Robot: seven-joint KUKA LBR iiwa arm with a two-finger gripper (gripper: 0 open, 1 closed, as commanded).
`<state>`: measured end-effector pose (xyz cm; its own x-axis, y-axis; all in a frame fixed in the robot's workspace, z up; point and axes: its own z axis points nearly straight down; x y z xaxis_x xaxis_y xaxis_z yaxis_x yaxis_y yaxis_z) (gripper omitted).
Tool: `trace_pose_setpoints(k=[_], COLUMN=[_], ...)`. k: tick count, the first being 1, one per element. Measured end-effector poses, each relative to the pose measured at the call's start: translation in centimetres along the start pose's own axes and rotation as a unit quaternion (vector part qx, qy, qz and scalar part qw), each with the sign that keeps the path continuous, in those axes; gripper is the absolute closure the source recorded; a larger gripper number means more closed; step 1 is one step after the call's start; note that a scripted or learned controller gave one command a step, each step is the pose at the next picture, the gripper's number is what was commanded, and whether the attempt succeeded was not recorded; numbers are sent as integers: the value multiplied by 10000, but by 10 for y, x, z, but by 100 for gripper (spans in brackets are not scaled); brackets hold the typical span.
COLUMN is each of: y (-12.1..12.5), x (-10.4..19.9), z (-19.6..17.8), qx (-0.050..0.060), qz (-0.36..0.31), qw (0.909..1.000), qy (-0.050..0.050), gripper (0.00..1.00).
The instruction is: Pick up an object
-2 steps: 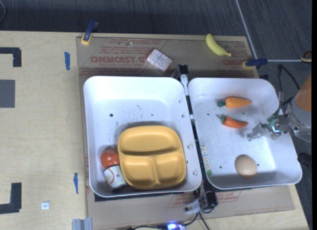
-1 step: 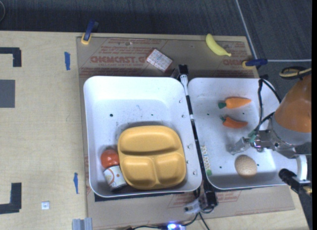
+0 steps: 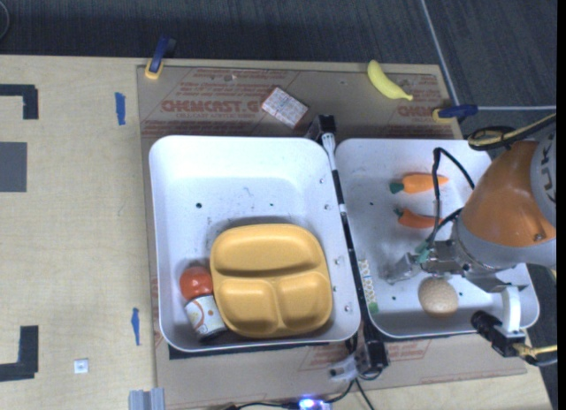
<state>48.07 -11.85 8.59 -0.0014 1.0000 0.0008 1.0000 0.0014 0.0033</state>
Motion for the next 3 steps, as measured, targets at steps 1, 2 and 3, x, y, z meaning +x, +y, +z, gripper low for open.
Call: trace_pose_setpoints(k=[1,2,3], y=[1,1,0], x=[0,0,6], z=[-10,-10,0], qx=[-23,-21,3], qz=[7,5,8], qw=[10000,10000,10000], qy=[-6,-5,-4], gripper=[100,0,0])
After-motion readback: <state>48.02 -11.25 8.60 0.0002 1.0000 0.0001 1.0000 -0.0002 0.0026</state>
